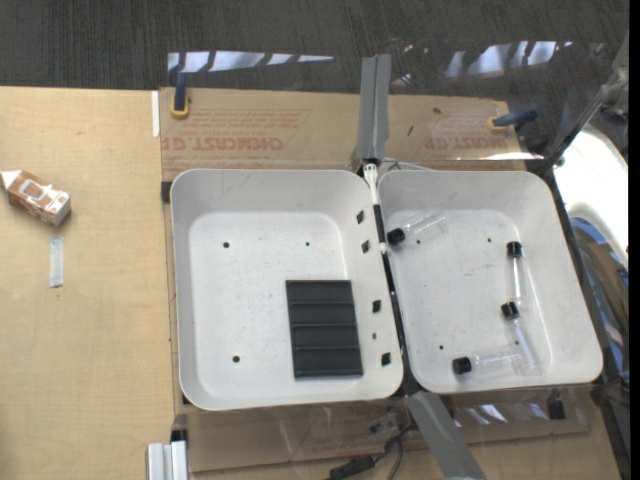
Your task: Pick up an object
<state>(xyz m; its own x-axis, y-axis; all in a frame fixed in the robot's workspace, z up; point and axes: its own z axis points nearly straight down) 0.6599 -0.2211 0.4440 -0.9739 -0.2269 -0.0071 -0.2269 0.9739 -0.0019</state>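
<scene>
Two shallow white bins are sitting side by side on the desk (90, 368), hinged or clipped together along a central seam, presumably so that things can be carried from one to the other. The left bin (200, 268) is holding a single black ribbed block (324, 329), lying flat toward the five o'clock part of its floor with its long side running twelve to six. The right bin (560, 268) is holding several clear tubes with black caps: one tube (415, 229) is lying at about eleven o'clock, a second tube (514, 280) is lying along the three o'clock wall, and a third tube (490, 364) is resting at six o'clock where the floor is curving up, likely having rolled there. Any of these could be the thing to pick; the block is looking the easier target, being flat and well apart from the walls.

The arm's end effector is not something I can judge here, so whether it is open or closed I cannot tell.

Behind the bins, at twelve o'clock, a cardboard sheet (240, 133) is bearing red mirrored print that seems to read "CHEMCRAFT", though it is too faint to be sure. A small orange-and-white carton (38, 198) is lying at nine o'clock on the desk, its writing illegible.
</scene>
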